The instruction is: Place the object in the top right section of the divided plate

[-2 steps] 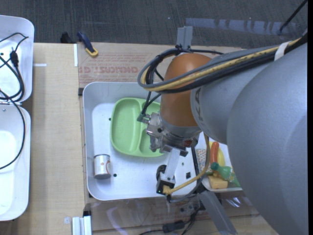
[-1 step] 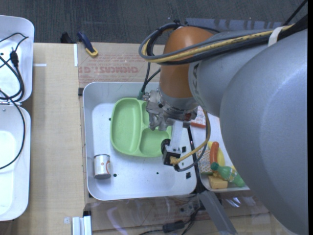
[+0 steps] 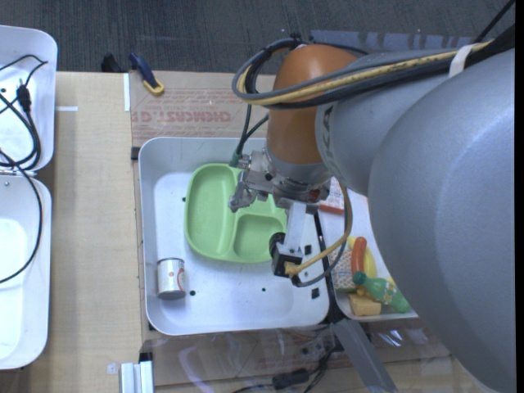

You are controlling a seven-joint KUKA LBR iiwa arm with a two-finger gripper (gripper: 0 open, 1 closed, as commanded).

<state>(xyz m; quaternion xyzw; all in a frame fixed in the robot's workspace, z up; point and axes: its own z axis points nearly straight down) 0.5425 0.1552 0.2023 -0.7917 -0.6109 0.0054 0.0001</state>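
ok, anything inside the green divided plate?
The visible sections of the green divided plate hold nothing. Its right side is covered by the arm and tool, so that part is unknown.

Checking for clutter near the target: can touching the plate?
Apart. The camera view shows bare white bin floor between the can and the green plate.

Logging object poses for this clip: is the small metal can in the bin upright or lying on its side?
On its side. The metal can shows its long cylindrical flank on the bin floor, below the green divided plate.
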